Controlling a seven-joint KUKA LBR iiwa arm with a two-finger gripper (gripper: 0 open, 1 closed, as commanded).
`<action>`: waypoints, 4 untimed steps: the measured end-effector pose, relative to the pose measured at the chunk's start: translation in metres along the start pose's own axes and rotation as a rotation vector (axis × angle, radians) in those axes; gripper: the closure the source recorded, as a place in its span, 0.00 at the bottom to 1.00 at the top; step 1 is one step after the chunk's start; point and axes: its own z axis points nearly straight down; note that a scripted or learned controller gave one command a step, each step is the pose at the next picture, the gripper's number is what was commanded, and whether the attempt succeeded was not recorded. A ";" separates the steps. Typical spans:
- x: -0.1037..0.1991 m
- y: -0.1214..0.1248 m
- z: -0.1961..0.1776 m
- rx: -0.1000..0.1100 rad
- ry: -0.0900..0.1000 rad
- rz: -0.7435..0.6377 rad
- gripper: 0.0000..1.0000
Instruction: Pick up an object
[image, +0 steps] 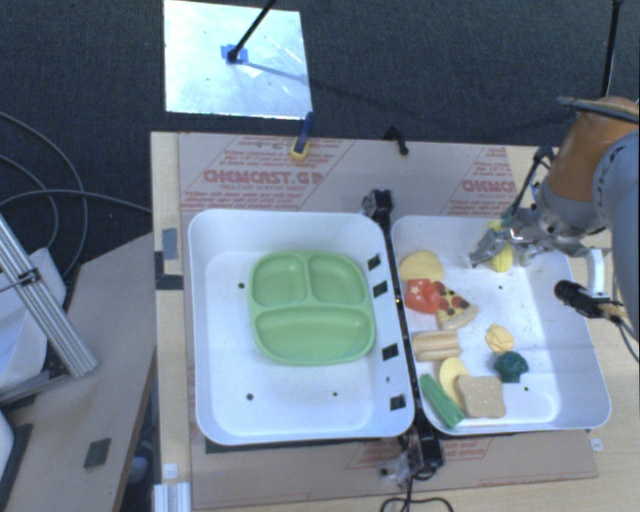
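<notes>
A: What lies nearest in the right bin (585, 405)?
B: Toast slice (481, 396), then pizza slice (437, 298).
A: And farther back?
B: The gripper (497, 250), fingers clamped on a small yellow piece (502, 260).

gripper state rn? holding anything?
Gripper: low in the right bin, at a small yellow piece near the far wall. Open or shut, or holding it: cannot be told from this view.

- The bench (250, 165), covered with printed brown board, carries everything.
- Left white bin (215, 330) and right white bin (575, 385) rest on it, side by side.
</notes>
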 end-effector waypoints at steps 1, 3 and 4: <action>-0.001 0.002 -0.013 -0.006 -0.004 -0.002 1.00; 0.126 0.002 -0.070 -0.009 0.001 -0.003 1.00; 0.209 0.002 -0.103 -0.008 0.004 -0.007 1.00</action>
